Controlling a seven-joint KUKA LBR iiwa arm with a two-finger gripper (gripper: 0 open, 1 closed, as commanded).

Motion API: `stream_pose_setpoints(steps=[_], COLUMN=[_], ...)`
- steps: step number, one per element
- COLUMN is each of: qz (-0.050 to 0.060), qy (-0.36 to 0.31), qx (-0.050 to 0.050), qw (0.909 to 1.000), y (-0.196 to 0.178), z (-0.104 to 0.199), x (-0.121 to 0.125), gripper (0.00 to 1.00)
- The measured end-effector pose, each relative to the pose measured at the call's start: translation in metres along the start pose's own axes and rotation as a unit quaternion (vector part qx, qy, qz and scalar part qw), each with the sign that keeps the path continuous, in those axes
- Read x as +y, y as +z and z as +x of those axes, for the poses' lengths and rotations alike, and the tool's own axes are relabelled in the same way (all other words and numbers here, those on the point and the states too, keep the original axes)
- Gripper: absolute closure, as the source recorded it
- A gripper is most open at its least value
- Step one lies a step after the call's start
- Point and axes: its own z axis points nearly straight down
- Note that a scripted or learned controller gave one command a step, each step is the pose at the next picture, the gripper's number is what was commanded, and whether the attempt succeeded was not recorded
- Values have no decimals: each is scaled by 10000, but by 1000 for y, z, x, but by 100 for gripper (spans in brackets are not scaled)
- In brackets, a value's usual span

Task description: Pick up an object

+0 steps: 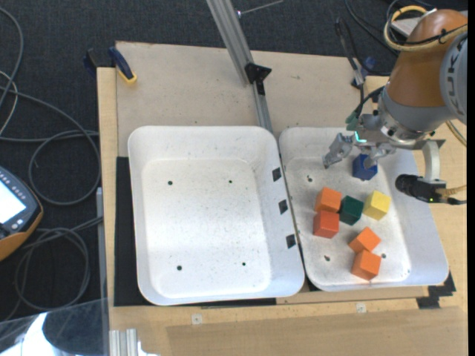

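Camera view: right bin (415, 269) holds coloured blocks (349, 225); end effector (355, 154) spread, seemingly holding nothing.

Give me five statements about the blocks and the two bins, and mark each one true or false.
1. All the blocks lie in the right bin. True.
2. The green block sits between an orange block and the yellow block. True.
3. There are two yellow blocks. False: only one.
4. The blue block lies at the near edge of the bin. False: it is at the far end, under the gripper.
5. Four orange or red-orange blocks are in the bin. True.
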Motion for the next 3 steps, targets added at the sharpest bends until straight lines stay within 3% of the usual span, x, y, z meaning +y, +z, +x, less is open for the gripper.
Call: stream_pose_setpoints(steps=[2, 3], qz=[23, -12], qy=[3, -1], qx=[-3, 3], qw=[10000, 10000], y=[107, 93], z=[0, 1], x=[-4, -2], gripper=[0, 100])
